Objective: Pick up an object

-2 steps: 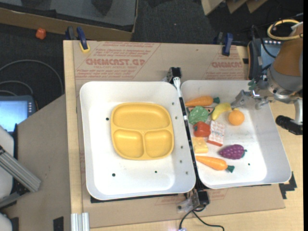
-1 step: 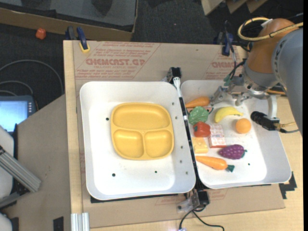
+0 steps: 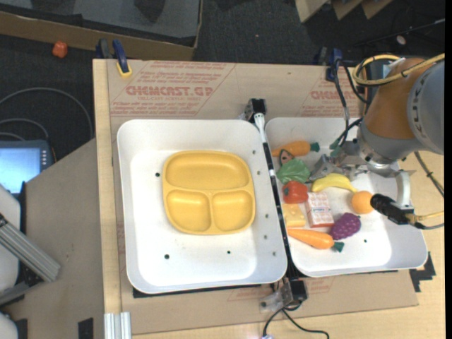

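Camera view: the gripper (image 3: 337,162) is seen low in the right bin (image 3: 406,253), just beyond the banana (image 3: 332,183); its finger spread cannot be told.

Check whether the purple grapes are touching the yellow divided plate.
Apart. The camera view shows the purple grapes in the right bin and the yellow divided plate in the left bin, with both bin rims between them.
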Robot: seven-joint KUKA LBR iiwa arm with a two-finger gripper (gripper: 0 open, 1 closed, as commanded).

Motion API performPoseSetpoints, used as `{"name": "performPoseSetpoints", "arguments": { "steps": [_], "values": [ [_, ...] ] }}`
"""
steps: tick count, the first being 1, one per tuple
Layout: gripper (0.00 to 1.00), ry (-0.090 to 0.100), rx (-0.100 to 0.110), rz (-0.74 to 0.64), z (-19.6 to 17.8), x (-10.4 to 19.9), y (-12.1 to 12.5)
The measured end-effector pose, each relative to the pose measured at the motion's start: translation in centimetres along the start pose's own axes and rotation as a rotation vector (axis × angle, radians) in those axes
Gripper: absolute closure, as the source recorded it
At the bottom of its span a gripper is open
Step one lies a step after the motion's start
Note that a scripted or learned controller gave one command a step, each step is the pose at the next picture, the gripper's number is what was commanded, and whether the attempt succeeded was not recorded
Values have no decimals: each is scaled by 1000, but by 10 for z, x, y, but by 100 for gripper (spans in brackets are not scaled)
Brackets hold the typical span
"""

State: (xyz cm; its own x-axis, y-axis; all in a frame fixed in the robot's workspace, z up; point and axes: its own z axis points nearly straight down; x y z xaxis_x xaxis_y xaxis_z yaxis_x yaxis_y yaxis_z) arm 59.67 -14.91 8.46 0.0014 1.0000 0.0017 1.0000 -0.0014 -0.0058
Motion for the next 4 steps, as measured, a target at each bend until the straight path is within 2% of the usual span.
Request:
{"name": "performPoseSetpoints", "arguments": {
  "steps": [1,2,3,4],
  "values": [
    [0,-3,-5,-3,0,-39,-23],
    [0,2,2,1,1,-20,-112],
    [0,2,-1,-7,1,56,-119],
    [0,-5,-13,-4,-11,36,-43]
  ]
}}
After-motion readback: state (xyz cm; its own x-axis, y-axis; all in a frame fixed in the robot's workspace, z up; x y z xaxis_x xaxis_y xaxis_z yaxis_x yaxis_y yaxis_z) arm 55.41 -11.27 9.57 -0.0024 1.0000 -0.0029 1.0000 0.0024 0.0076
